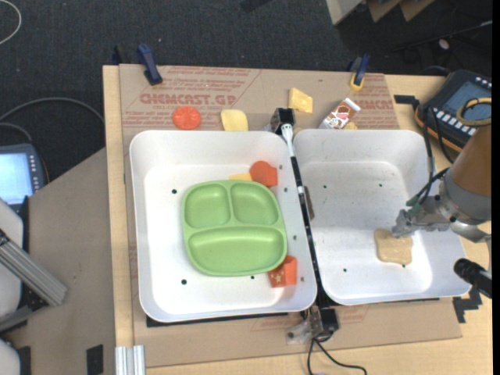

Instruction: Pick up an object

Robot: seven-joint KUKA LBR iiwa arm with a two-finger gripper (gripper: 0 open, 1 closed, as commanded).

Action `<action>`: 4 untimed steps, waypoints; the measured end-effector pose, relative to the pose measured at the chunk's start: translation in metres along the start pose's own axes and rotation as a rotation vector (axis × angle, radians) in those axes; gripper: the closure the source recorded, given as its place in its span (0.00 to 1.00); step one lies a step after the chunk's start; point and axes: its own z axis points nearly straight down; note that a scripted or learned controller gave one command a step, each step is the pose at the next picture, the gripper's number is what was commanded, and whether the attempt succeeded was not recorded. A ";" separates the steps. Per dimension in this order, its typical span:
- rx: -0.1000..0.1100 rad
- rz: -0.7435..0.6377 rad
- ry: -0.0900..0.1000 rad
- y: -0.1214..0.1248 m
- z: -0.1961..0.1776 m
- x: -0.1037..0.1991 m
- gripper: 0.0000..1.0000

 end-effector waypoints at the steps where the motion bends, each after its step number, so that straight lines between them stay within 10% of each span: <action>1: 0.001 0.000 0.000 0.000 0.001 0.000 0.00; 2: -0.007 -0.002 -0.005 -0.024 0.029 0.040 0.00; 3: -0.013 -0.003 -0.007 0.068 -0.041 -0.015 0.00; 4: -0.001 -0.001 0.001 0.034 -0.087 0.001 0.00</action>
